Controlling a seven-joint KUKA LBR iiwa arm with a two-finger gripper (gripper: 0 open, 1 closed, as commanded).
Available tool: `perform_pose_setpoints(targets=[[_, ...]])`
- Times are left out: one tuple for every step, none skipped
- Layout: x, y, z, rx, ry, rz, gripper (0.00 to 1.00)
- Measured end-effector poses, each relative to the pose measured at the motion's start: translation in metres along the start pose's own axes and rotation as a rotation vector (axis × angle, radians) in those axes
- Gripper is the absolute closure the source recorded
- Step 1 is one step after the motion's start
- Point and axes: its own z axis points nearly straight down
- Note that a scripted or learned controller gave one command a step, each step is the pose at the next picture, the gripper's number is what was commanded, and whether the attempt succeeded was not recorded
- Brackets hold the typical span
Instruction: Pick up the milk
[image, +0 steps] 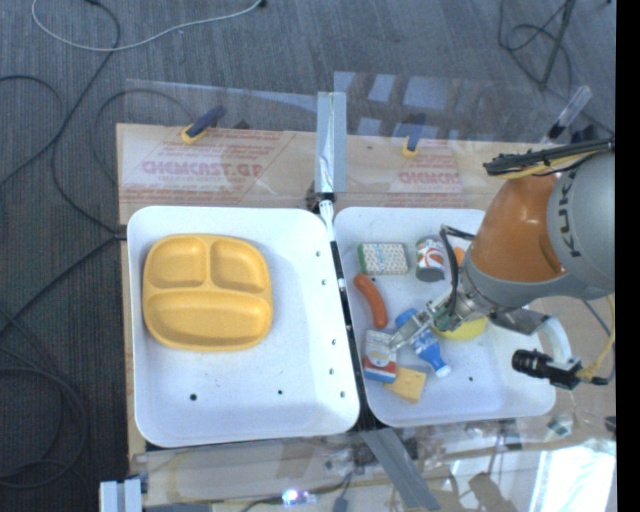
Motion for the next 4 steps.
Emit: perform_pose_setpoints(targets=[[-0.09, 0.018, -0.06, -0.001, -0.005, 0.011, 0.0], [-0.136, 0.066, -0.057, 0.0, -0.007, -0.055, 0.0], [-0.091, 0.104, 0.014, -0.011, -0.015, 0.223, 0.0], [-0.134, 0.089, -0.118, -0.002, -0.007, 0.166, 0.0]])
